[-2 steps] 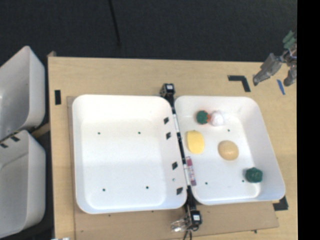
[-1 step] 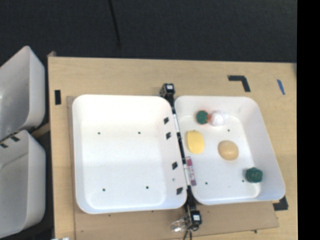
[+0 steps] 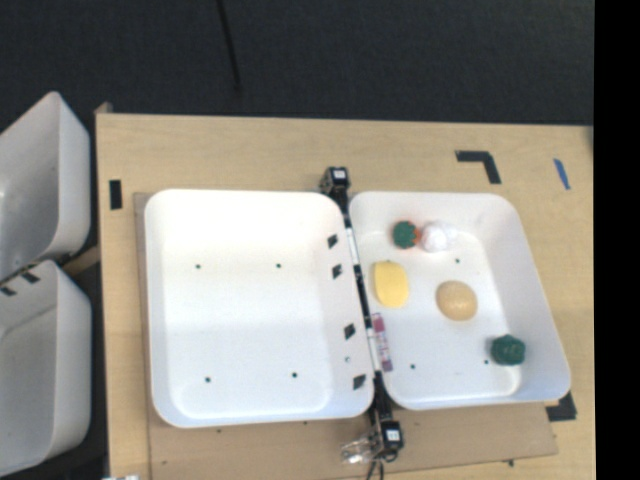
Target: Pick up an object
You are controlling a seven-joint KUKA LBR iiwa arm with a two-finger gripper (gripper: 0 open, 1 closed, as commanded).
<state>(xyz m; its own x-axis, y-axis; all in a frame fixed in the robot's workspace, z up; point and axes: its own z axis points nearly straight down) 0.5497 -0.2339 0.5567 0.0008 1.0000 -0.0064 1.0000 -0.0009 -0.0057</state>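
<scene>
White containers (image 3: 40,298) at 9 o'clock are running off the left edge; small metal clutter (image 3: 368,451) at 6 o'clock is blurring, too small to identify.

You look down on a light wooden bench top (image 3: 300,153) that takes up most of the view. Behind its far edge you see a dark floor (image 3: 350,38), almost black, and a thin dark line (image 3: 228,38) that runs across it at a slant. On the wood there are some marks: a black corner mark (image 3: 482,162) near the far right, a short blue strip (image 3: 563,174) just beside it, and a small black mark (image 3: 116,194) near the left edge. At the left of the bench stand two white containers (image 3: 35,268), one behind the other, and both are cut by the frame. The light is even and soft, and it makes a pale shine on the white surfaces.
</scene>
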